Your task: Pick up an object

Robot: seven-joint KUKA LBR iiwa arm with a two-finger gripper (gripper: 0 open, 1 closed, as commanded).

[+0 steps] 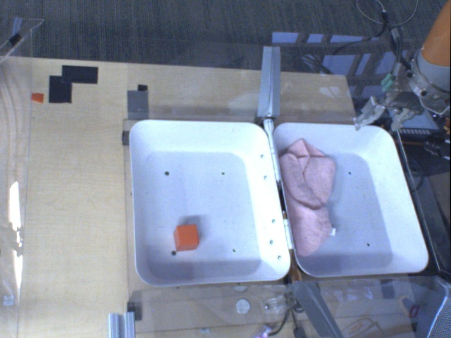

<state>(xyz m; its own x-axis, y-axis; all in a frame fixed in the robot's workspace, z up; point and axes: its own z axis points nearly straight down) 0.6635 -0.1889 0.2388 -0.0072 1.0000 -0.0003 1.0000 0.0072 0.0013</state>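
Up at the right bin's (394, 143) far corner, the pincer (384, 115) hangs spread apart, grasping nothing. Pink cloth (309, 192) lies in that bin; orange block (187, 237) in the left bin (141, 189).

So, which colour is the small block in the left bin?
Orange. The block shows clearly in the camera view.

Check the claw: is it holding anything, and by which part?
Nothing is held. The claw sits over the back right corner of the right bin, away from the pink cloth there and the orange block in the left bin.
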